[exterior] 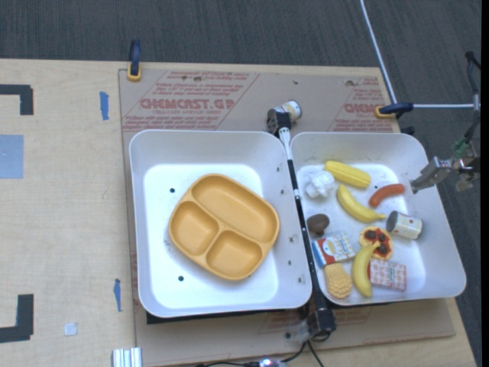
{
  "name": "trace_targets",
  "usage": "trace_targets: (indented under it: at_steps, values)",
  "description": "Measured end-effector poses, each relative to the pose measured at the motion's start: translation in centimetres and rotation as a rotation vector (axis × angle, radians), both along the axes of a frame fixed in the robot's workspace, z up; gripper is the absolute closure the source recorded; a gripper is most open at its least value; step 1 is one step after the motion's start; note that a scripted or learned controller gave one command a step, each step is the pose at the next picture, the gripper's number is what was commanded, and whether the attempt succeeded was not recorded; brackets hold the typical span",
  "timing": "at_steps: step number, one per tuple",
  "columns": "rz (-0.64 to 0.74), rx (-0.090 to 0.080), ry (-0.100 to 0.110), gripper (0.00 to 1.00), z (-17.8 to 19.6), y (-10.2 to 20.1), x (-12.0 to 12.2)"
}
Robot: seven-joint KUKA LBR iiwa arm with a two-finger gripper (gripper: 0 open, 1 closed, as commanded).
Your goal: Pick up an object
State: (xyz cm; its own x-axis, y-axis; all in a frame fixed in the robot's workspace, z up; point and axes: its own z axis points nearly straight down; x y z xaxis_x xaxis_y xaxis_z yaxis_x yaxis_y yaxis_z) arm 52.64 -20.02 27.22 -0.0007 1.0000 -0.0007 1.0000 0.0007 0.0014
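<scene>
The right bin holds several toy foods. At the back lies a corn cob, with a banana and a red sausage in front of it. A white lump and a brown piece sit near the left wall. Toward the front are a pizza slice, a second banana, a small yellow cob and a red carton. A grey-white cylinder lies on its side. My gripper hovers over the bin's right rim, just right of the sausage, with nothing seen in it.
The left bin carries an orange divided plate. A black divider bar runs between the bins. Clamps hold the cardboard sheet under them. A thin white rod slants across the upper right.
</scene>
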Motion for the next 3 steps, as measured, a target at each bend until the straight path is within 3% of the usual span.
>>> trace_targets:
  at_steps: [1, 2, 3]
  values:
    - [-0.001, 0.001, 0.002, 0.00, -11.0, 2.6, -4.7]
    - [-0.002, -0.002, -0.007, 0.00, -18.2, 6.6, -4.4]
    - [-0.003, -0.008, -0.022, 1.00, -16.8, 6.4, -4.0]
